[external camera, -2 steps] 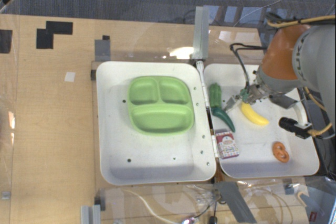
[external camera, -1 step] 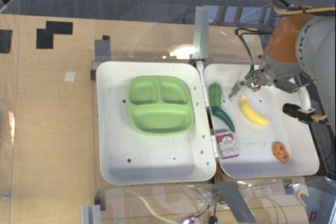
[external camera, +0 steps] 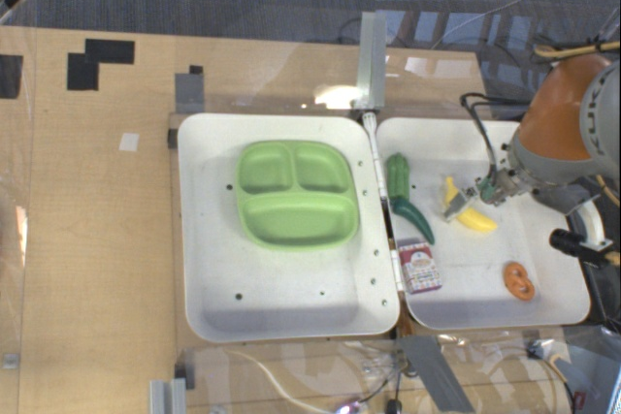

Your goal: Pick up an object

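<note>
The gripper (external camera: 485,190) hovers low in the right bin (external camera: 553,310), just beside a yellow banana (external camera: 475,220); its grip state is unclear. It appears mid-approach; next it must close around the banana.

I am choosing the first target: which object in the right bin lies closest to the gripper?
The yellow banana, just below the gripper. The green pepper, the red-and-white box and the orange pretzel all lie farther away.
</note>
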### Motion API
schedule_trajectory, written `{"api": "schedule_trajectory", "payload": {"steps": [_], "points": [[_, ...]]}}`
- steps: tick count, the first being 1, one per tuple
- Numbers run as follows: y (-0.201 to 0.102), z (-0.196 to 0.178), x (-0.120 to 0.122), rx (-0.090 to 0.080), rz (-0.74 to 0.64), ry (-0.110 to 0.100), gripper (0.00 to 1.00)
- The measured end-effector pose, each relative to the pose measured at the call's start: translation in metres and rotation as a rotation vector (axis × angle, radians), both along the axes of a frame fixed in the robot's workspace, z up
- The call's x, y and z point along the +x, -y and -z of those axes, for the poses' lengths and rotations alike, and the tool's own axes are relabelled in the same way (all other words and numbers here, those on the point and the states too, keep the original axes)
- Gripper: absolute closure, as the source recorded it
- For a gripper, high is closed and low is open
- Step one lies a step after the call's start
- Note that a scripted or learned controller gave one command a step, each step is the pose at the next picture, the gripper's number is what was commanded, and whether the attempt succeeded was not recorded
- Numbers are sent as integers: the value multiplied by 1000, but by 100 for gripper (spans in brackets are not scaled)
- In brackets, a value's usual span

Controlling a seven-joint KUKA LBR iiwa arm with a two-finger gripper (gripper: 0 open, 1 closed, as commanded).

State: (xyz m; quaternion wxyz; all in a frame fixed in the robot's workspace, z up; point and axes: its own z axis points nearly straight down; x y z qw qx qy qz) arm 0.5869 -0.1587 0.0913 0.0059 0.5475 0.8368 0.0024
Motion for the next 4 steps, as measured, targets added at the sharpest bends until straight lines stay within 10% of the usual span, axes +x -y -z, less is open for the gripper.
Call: {"api": "schedule_trajectory", "payload": {"steps": [1,2,3,4], "points": [[-5,-59,-30,2,104,-6,0],[16,0,3,0,62,4,0],[14,-13,5,1,55,9,100],[-39,-141,7,3,155,-4,100]]}}
